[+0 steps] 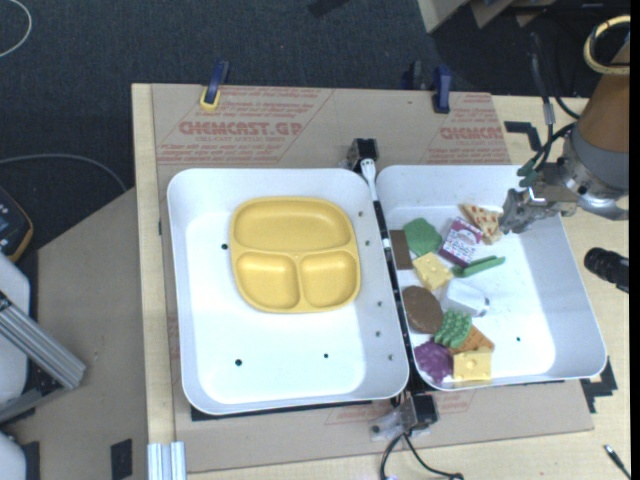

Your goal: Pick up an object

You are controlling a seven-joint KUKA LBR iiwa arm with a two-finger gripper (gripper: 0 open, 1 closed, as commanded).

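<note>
My gripper (pixel 515 211) hangs over the upper right part of the right bin (pixel 560 298), just right of a tan cracker-like piece (pixel 482 219). Below and left of it lie several small toy foods: a purple packet (pixel 461 241), a green leaf (pixel 422 235), a green bean (pixel 483 265), a yellow cheese block (pixel 432 270), a brown oval patty (pixel 423 309), a green bumpy piece (pixel 455 327), purple grapes (pixel 434 357) and a yellow square (pixel 473 367). Nothing is visible between the fingers.
The left bin (pixel 200 318) holds a yellow three-compartment plate (pixel 296 252). A black divider bar (pixel 378 230) runs between the bins. The arm's grey and orange wrist (pixel 605 138) enters from the right. Clamps (pixel 211 90) sit on the board's far edge.
</note>
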